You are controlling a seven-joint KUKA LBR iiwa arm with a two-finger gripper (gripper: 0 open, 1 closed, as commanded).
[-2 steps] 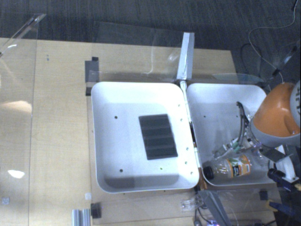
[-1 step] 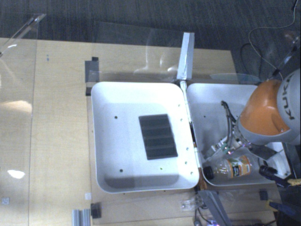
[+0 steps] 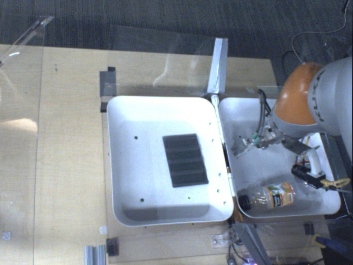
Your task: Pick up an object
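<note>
Bottle [image 3: 271,196] was lying on its side in the right bin [image 3: 242,115], right along the near wall. The dark cap pointed toward the left bin [image 3: 127,148] and the orange-ish label faced up. — A

Yep, saw the same. The gripper [image 3: 255,141] was over that right bin too, but further back, around the middle. It was well apart from the bottle and not touching it. — B

Could you make out whether the claw was wide or narrow? I honestly couldn't tell. From that angle it was just a small shiny tangle under the wrist. — A

Nope, couldn't tell either. The arm [image 3: 333,93] reached in from the right. Its orange band [image 3: 295,101] sat above the back-right part of the bin and covered some of it. — B

And the left bin? — A

One dark ribbed pad [image 3: 186,160], a flat rectangle. It lay roughly in the middle, a bit skewed against the bin walls and touching none of them. The two bins sat side by side on the pale wooden bench [image 3: 55,148], with their rims just about meeting. — B
</note>
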